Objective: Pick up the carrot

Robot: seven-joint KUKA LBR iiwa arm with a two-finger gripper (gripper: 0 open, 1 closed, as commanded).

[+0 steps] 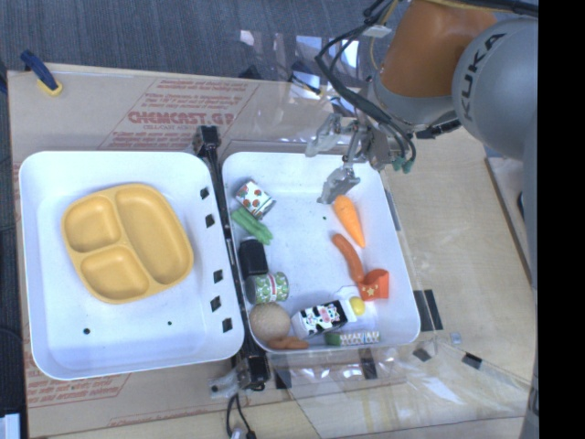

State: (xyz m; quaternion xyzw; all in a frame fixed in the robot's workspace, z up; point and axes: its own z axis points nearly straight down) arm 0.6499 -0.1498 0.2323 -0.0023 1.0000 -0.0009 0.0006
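Note:
The carrot (349,220) is a short orange cone lying in the right bin (302,176), near its right wall, thick end toward the back. My gripper (331,165) hangs over the bin's back right part, just behind and a little left of the carrot. Its two grey fingers are spread, one fingertip (336,187) a short way from the carrot's thick end. The gripper is open with nothing between the fingers.
A thinner orange-red piece (347,255) and a red pepper (375,284) lie just in front of the carrot. Along the bin's left and front sit a small can (254,199), green jar (271,287), beige ball (269,321) and cow-print bottle (322,317). The left bin holds a yellow divided plate (128,242).

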